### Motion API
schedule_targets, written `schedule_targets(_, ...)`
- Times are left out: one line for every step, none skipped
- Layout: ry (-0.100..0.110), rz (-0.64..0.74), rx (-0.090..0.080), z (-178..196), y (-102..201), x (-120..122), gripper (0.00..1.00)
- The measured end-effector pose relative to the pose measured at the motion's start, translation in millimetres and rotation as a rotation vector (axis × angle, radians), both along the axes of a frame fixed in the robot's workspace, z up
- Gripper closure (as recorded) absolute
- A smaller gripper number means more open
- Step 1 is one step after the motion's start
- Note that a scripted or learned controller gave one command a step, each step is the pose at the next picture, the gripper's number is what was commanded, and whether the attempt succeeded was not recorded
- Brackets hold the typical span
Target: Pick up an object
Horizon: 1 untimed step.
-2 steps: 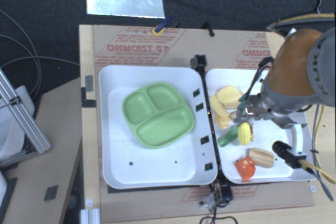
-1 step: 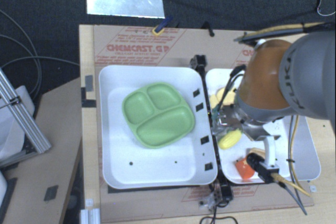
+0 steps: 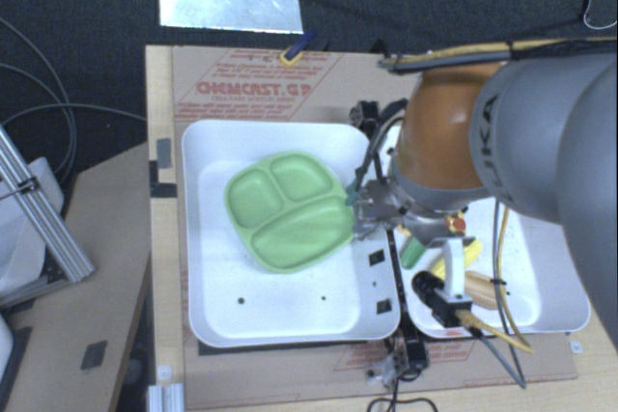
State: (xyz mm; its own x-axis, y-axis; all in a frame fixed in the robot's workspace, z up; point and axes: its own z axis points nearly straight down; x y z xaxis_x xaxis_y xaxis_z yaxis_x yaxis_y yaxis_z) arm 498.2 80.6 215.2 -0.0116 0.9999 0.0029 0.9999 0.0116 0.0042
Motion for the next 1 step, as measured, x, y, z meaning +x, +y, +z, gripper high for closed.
schedule_targets(0.006, -0.004, -0.002, -25.1, 40.6, -11.5, 1.0)
